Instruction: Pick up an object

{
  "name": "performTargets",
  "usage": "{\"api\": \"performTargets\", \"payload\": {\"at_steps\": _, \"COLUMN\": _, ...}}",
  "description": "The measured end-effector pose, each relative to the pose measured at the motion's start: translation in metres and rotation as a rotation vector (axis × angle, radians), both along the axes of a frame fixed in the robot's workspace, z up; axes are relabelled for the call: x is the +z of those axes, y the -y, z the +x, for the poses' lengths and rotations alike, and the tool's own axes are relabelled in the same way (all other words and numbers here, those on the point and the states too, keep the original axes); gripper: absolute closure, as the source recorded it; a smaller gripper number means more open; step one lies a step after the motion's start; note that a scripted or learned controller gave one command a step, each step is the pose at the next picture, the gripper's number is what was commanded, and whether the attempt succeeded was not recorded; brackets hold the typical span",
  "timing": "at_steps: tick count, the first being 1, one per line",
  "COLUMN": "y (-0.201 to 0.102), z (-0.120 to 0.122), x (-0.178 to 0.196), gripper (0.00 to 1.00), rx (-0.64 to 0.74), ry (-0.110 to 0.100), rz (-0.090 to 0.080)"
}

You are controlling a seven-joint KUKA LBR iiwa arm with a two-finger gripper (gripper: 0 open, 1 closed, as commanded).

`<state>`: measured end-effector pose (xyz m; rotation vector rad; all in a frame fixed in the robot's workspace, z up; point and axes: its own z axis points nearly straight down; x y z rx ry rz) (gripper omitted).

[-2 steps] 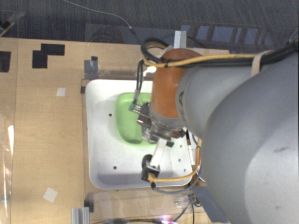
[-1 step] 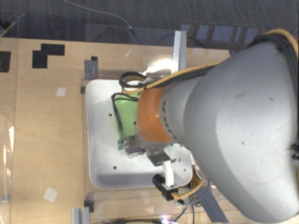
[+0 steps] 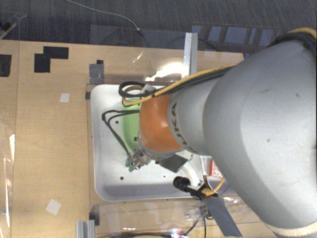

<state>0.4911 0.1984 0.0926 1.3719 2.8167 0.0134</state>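
The fingers [image 3: 133, 162] sit low over the floor of the white bin [image 3: 106, 185], at the end of the grey arm [image 3: 247, 123] whose orange band [image 3: 154, 123] hangs just above and to the right of them. They show only as a small metallic tip with a touch of green. Whether they are open or closed, or have hold of anything, cannot be told.

A pale green object [image 3: 129, 125] lies in the bin directly beyond the fingers. Its long axis runs from the bin's far wall towards the near wall, and its near end reaches the fingers or comes very close; contact cannot be made out. Its right side is hidden under the wrist. A thin black wire [image 3: 113, 128] frames the object's left side, and black cable loops [image 3: 132, 89] lie past its far end, against the far wall.

Left of the fingers there is bare bin floor up to the left wall. On the near side, more bare floor runs to the rounded near rim, with one small dark speck [image 3: 122, 178]. To their right a black connector [image 3: 180, 183] hangs close by, and the arm covers the rest. The wooden counter [image 3: 49, 133] lies beyond the left wall
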Motion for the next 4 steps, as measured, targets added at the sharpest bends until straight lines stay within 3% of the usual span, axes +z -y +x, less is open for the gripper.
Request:
{"api": "performTargets", "payload": {"at_steps": 1, "y": -0.022, "z": -0.003, "x": 0.105, "gripper": 1.00, "rx": -0.285, "ry": -0.006, "rz": 0.002}}
{"api": "performTargets", "payload": {"at_steps": 2, "y": -0.025, "z": 0.026, "x": 0.000, "gripper": 1.00, "rx": -0.654, "ry": 0.001, "rz": 0.016}}
{"api": "performTargets", "payload": {"at_steps": 3, "y": -0.038, "z": 0.023, "x": 0.000, "gripper": 1.00, "rx": -1.302, "ry": -0.006, "rz": 0.025}}
{"api": "performTargets", "payload": {"at_steps": 4, "y": -0.037, "z": 0.020, "x": 0.102, "gripper": 1.00, "rx": -1.596, "ry": -0.012, "rz": 0.010}}
